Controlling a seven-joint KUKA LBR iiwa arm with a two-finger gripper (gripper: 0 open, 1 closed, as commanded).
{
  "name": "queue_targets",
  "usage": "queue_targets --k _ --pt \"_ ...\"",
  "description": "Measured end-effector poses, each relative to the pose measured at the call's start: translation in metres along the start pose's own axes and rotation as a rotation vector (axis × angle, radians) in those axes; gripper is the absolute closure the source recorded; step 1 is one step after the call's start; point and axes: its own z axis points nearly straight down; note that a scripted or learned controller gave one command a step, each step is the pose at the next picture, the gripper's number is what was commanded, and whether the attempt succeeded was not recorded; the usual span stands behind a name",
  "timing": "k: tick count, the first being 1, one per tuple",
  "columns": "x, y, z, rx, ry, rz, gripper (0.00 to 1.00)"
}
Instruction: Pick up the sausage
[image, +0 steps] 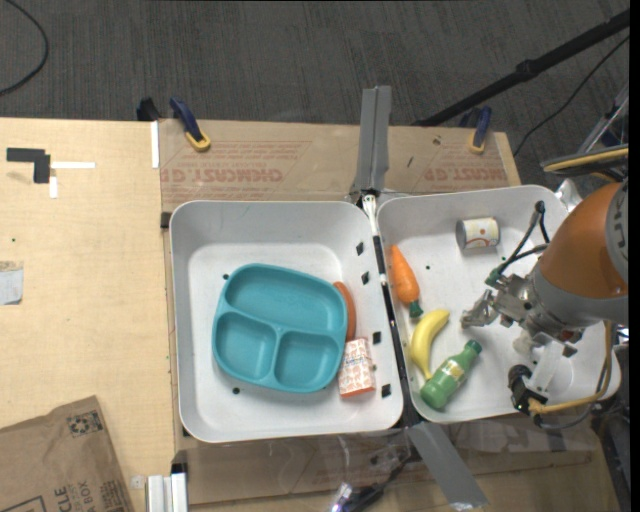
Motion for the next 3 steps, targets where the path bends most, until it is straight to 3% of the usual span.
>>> queue_targets --k 1,2,3 --pt "-0.012 0.005 -0.002 0.005 0.013 0.032 0.00" --pt "0.046 0.038 0.005 0.012 -0.006 0.364 0.00" --pt "0.015 0.130 0.001 0.003 0.000 0.511 0.00"
